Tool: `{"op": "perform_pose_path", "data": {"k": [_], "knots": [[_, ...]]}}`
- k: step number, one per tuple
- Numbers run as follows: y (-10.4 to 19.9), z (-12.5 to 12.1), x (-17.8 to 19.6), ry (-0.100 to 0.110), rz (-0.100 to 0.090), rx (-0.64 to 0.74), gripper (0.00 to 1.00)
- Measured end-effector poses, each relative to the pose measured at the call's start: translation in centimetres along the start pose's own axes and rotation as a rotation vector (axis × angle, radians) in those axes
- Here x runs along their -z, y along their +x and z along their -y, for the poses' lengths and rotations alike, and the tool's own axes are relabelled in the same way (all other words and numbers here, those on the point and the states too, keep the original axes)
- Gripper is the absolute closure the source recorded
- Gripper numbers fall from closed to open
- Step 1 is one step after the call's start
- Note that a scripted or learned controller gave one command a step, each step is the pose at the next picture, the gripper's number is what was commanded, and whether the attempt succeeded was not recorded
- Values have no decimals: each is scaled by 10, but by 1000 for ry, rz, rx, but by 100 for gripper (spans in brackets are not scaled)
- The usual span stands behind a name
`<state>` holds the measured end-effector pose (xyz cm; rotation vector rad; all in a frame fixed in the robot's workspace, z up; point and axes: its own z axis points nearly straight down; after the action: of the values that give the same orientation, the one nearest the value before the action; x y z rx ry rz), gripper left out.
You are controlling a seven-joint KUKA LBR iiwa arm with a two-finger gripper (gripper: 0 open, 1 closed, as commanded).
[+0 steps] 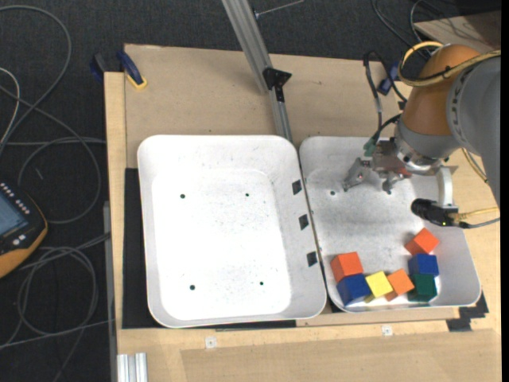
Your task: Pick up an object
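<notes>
Looking at the right bin (322, 161), all the blocks are bunched up in its near corner, probably because they slid or got dropped there, while the arm (445, 94) hangs over the far half of that same bin, well away from them. The gripper (374, 180) sits above bare white floor with its fingers (352, 177) splayed apart and nothing between them, so no grab yet. Blocks relative to the right bin's front wall: a blue block (355, 289), a yellow block (378, 283) and a green block (424, 289) sit right against it, an orange block (346, 264) is just behind the blue one, another small orange block (400, 280) is wedged between yellow and green, a second blue block (425, 265) rests on or just behind the green one (hard to tell from this angle), and one more orange block (424, 241) is farthest from that wall, sitting loose. They're cubes, so there's no real long axis; the loose orange one is turned cornerwise to the bin walls, the rest mostly square. I'd guess the loose one is the easiest pick since it has clear sides. The left bin (151, 213) holds nothing relevant.
</notes>
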<state>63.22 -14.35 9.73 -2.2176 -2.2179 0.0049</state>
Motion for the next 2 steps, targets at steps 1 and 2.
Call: {"op": "perform_pose_path", "data": {"k": [1, 2], "knots": [[0, -2, 14, -7, 0, 0, 100], [6, -5, 60, -12, 2, 2, 100]]}}
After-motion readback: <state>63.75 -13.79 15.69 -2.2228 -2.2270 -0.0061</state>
